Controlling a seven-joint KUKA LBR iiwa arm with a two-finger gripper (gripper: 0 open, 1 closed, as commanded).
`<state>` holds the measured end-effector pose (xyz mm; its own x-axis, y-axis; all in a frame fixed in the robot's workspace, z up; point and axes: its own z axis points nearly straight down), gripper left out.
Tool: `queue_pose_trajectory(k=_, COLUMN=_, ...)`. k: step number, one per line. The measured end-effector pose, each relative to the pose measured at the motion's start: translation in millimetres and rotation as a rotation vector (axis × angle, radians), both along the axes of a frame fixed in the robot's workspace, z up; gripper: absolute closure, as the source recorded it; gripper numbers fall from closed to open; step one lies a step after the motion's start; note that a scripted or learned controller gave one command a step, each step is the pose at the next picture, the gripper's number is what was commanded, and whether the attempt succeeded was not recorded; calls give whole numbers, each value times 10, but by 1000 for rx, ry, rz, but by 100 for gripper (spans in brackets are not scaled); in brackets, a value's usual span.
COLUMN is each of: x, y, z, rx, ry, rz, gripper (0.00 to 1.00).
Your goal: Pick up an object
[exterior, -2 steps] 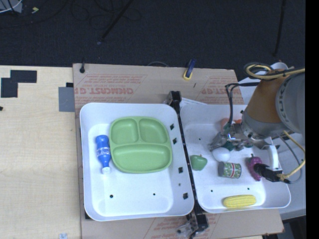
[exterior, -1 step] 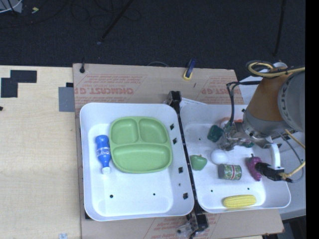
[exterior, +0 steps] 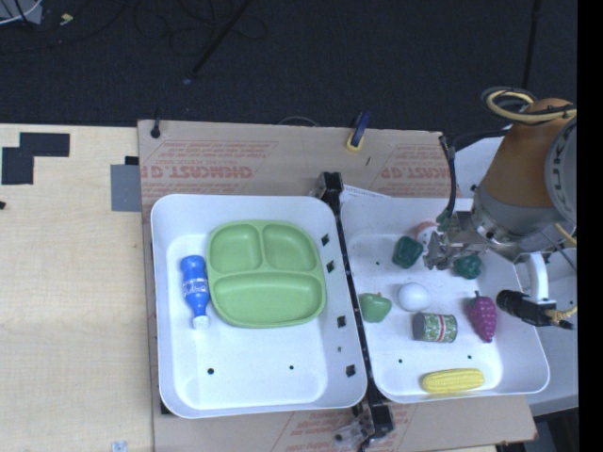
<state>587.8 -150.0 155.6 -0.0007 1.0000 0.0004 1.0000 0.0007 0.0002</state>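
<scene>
Fingers (exterior: 443, 252) of the grey arm (exterior: 528, 182) hang low over the right bin (exterior: 532, 370); we cannot tell whether they are apart or together, since they blur against the white floor. We see nothing clamped between them. Just to their left sits a dark green piece (exterior: 407, 250), and just to their right another dark teal piece (exterior: 466, 267), both very near the tips. Below the fingers lies a white ball (exterior: 413, 297), with a green pepper (exterior: 375, 306) further left of it. Further below we find a small can (exterior: 434, 327) lying on its side, and to its right a bunch of purple grapes (exterior: 483, 316). Farthest below the fingers, near the bin's front wall, rests a yellow corn cob (exterior: 452, 380). Well to the left of the fingers, in the left bin (exterior: 245, 384), we see a green divided plate (exterior: 266, 273) and a blue bottle (exterior: 194, 289) lying beside it. Both bins sit on the counter (exterior: 66, 281).
</scene>
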Motion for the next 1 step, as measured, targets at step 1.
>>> queue_pose_trajectory(k=1, x=34, y=93, z=505, rx=0, ry=-1, rz=1, gripper=100)
